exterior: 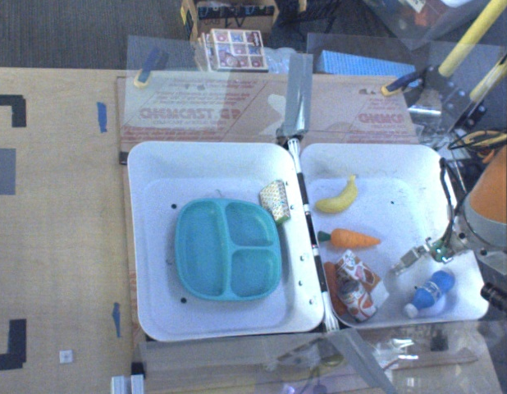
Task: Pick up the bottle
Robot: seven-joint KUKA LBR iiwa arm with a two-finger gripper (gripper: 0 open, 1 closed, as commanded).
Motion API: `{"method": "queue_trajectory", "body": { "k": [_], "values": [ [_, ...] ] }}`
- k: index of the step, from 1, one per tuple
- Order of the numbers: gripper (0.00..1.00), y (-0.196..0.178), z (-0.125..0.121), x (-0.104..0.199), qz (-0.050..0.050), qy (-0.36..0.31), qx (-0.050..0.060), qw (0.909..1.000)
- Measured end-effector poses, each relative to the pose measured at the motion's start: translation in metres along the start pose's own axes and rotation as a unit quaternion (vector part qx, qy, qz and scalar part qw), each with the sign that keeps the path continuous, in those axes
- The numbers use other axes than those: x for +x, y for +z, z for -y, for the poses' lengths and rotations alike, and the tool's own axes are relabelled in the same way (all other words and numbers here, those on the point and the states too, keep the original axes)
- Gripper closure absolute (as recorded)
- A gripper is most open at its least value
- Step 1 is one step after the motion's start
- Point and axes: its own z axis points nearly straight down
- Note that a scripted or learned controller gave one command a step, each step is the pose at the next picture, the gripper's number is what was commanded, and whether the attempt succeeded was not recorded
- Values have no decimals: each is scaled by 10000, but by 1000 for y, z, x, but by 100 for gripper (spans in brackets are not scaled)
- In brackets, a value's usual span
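Note:
The bottle [429,293] is small and clear, with a blue label and a white cap. It lies on its side near the front right corner of the right bin [385,158]. My gripper [417,255] hangs just above and to the left of the bottle, a short gap away from it. It reaches in from the grey arm with the orange band [491,199] at the right edge. Nothing shows in the gripper's grasp.
The right bin also holds a banana [338,196], a carrot [352,238] and an orange snack bag [352,286] left of the bottle. The left bin [155,167] bears a teal divided plate [228,249] and a small patterned packet [276,199].

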Motion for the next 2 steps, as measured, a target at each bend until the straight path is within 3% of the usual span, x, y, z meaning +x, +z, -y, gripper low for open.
{"method": "queue_trajectory", "body": {
  "k": [1,2],
  "values": [
    [0,-1,14,19,15,-253,-11,9997],
    [100,-12,13,17,31,-242,-31,9997]
  ]
}}
